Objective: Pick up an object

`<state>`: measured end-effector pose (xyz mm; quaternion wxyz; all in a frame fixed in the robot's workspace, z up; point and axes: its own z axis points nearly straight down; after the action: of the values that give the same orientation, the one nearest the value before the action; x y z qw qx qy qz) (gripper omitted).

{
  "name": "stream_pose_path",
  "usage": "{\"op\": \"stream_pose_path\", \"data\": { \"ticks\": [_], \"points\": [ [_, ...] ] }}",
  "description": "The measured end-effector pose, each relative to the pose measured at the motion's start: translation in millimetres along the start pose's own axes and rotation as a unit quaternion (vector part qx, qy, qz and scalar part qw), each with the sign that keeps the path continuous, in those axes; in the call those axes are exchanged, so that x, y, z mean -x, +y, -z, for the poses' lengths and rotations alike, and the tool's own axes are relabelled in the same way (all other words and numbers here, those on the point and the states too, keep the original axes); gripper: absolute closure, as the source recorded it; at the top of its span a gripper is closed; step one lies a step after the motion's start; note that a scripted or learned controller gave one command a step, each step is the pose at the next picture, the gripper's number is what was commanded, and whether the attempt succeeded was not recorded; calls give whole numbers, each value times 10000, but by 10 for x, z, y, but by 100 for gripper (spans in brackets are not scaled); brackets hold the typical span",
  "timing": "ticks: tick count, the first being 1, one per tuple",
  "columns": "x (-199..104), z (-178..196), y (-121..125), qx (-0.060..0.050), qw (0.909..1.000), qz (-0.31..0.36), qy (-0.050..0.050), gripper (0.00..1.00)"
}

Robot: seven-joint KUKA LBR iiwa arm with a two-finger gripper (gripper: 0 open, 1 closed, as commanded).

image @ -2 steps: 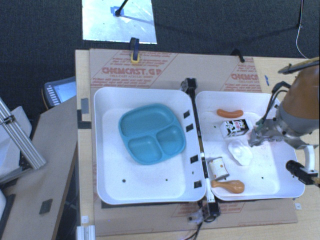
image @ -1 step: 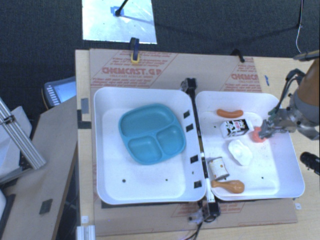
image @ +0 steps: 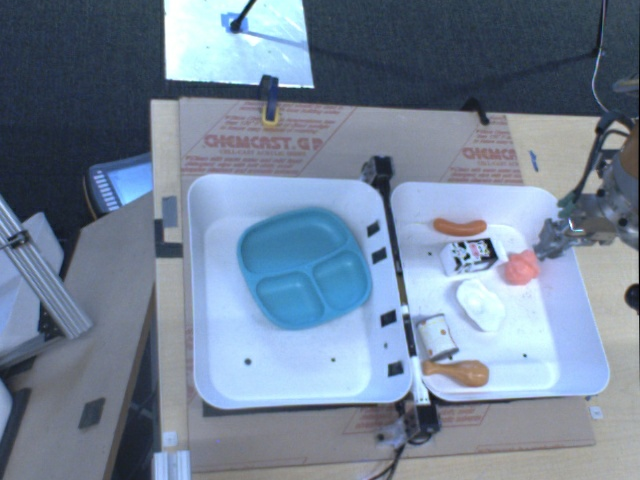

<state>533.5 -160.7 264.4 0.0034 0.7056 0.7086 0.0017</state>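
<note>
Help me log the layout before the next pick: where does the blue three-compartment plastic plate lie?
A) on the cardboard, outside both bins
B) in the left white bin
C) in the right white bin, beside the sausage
B: the blue three-compartment plastic plate lies flat on the floor of the left white bin, apart from the small items in the right white bin.

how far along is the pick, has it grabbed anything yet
Early. Done: the gripper has reached over the right bin, beside the pink object. In hand: nothing can be seen between its fingers; the pink object lies on the bin floor. Left: grasping and lifting. The sausage, milk carton and drumstick lie untouched.
</note>
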Motion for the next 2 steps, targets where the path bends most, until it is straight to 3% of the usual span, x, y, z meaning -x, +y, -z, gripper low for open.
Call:
{"op": "stream_pose_path", "data": {
  "ticks": [2],
  "points": [
    [-1059, 84, -33, -24, 10000, 31, 22, 100]
  ]
}}
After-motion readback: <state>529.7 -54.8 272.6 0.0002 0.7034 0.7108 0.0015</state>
